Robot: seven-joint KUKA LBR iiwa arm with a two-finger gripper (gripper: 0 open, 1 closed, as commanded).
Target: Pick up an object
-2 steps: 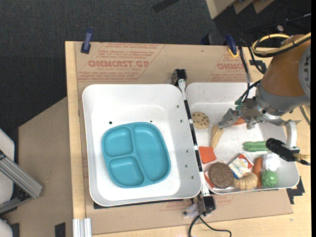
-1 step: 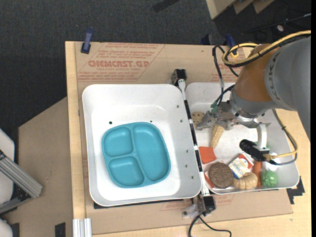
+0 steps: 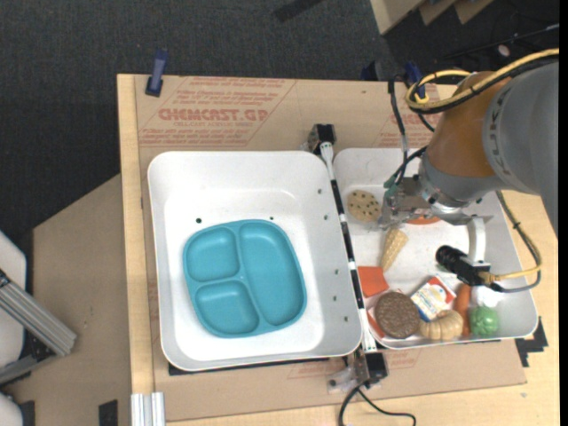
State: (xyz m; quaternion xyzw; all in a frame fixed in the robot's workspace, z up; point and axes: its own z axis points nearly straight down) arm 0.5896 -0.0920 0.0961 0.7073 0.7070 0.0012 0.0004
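Looking down on the desk (image 3: pixel 133 238), you see two shallow white bins side by side, smooth glossy plastic with rounded corners, set on a sheet of brown cardboard (image 3: pixel 213 114). Red print on the cardboard reads "CHEMCAST G.P", with smaller lines above and below too fine to read.

Left bin (image 3: pixel 177 185): holds one teal plate (image 3: pixel 244 276), matte plastic, rounded rectangle, divided into three compartments. It lies flat toward the bin's near half.

Right bin (image 3: pixel 519 313): holds the pick candidates, all toy food.
- Round tan cookie (image 3: pixel 361 205) with dark specks, near the far left corner.
- Pale cream cone (image 3: pixel 393 247), ridged and tapered, tip pointing toward the near edge, just below the hand.
- Flat orange-red square (image 3: pixel 372 280) against the left wall.
- Brown round patty (image 3: pixel 396 314), rough-textured, in a pale ring.
- Small white carton (image 3: pixel 432 298) with red and blue print, not legible, just right of the patty.
- Tan lumpy piece (image 3: pixel 444 327), touching the carton's near side.
- Green knobbly item (image 3: pixel 485 321) in the near right corner, an orange piece (image 3: pixel 463 296) beside it.

Arm: grey shell with a wide orange band, reaching in from the right over the right bin. The hand (image 3: pixel 401 204) sits low over the bin's far half, between cookie and cone. You cannot tell how far it is open, and nothing is visibly gripped. A black cylindrical part (image 3: pixel 454 262) juts out on the arm's near side. Yellow and black cables (image 3: pixel 435 87) loop over the wrist.
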